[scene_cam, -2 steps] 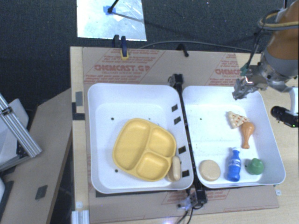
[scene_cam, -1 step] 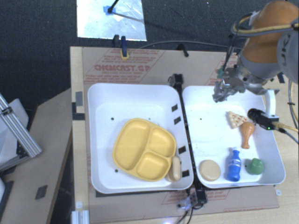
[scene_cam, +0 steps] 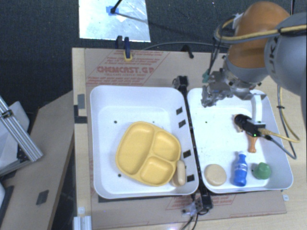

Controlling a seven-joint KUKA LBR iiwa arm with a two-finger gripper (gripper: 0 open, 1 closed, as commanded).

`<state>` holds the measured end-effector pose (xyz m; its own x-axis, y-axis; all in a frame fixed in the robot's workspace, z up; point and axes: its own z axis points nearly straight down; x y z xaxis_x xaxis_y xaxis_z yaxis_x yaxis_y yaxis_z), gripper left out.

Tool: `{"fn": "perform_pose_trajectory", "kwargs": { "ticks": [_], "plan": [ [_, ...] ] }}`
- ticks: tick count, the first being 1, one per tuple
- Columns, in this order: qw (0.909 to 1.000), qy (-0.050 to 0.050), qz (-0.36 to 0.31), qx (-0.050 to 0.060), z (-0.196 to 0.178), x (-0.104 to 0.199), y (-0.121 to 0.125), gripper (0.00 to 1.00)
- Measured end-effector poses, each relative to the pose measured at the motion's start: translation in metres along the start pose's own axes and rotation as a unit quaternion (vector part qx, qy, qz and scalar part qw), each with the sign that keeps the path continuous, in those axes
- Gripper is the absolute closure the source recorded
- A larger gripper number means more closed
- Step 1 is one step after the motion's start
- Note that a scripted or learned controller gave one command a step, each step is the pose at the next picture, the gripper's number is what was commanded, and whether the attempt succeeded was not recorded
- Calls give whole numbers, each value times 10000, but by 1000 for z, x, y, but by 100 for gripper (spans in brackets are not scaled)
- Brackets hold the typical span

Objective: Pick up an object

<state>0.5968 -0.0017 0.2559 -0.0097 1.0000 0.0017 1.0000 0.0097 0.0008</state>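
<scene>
- The bench (scene_cam: 129,68) is a flat brown board with red letters printed on it.
- Two white bins sit on it side by side, the left bin (scene_cam: 103,128) and the right bin (scene_cam: 216,133), and they touch in the middle.
- The floor (scene_cam: 33,42) around the bench is dark and looks like rough carpet.
- A shiny silver sheet (scene_cam: 112,13) lies on the floor behind the bench.
- The grey arm (scene_cam: 283,47) comes in from the right and is cut off at the edge.
- The gripper (scene_cam: 211,97) hangs over the back left corner of the right bin.
- It is small and dark from here, so I cannot tell if its jaws are spread or pressed together, and I see nothing in it.
- A little orange thing (scene_cam: 252,145) near the right wall of the right bin is partly hidden, and I cannot tell what it is.
- A smooth yellow plate (scene_cam: 148,153) with three hollow parts lies in the left bin.
- A tan lump (scene_cam: 180,173) shaped like a bread roll touches the plate's front right edge.
- Along the front of the right bin lie a flat tan disc (scene_cam: 215,174), a blue bottle (scene_cam: 240,169) and a round green thing (scene_cam: 262,170), close together in a row.
- All of them are well apart from the gripper.
</scene>
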Motion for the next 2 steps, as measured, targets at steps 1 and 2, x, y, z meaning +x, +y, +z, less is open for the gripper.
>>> {"fn": "perform_pose_trajectory", "kwargs": {
  "ticks": [1, 2],
  "plan": [
    [10000, -1, 5, 5, 22, 52, -3, 100],
    [10000, 0, 5, -5, 19, 99, -6, 100]
  ]
}}
